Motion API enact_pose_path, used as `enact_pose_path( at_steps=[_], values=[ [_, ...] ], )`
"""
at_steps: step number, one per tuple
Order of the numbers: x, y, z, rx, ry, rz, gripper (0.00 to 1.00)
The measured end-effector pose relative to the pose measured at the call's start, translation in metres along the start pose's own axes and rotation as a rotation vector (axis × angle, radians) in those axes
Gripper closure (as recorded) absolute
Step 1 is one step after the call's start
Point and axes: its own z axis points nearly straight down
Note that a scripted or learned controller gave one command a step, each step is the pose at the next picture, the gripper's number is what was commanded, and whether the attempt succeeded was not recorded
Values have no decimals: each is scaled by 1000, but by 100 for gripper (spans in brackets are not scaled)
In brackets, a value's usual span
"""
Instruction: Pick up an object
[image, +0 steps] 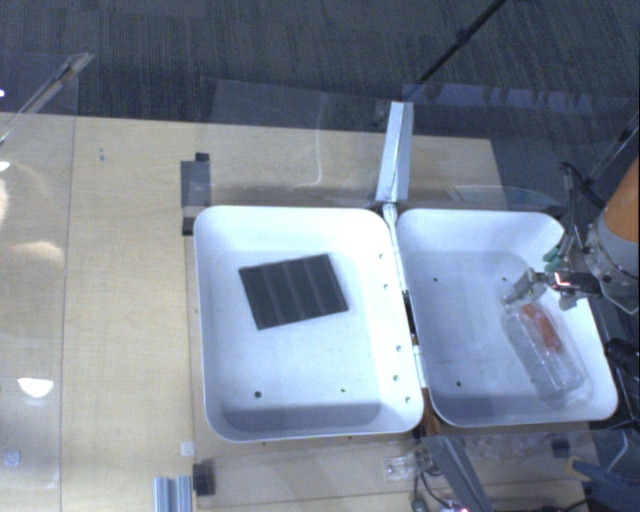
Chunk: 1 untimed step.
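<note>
Right bin (470, 250): clear plastic bottle (545, 345) lying flat, tool (560, 280) at its neck end, grip state indeterminable; risk: the smooth round body slips away when pinched.

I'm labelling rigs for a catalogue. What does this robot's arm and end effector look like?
At the camera view's right edge, the grey arm carries an orange band above the wrist. Thin dark cables run beside it. The end effector is a small metallic grey assembly with a spot of red on it.
</note>
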Motion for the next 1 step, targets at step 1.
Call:
enact_pose_path(
  at_steps=[1],
  values=[
    [-25, 27, 127, -13, -5, -80, 0]
  ],
)
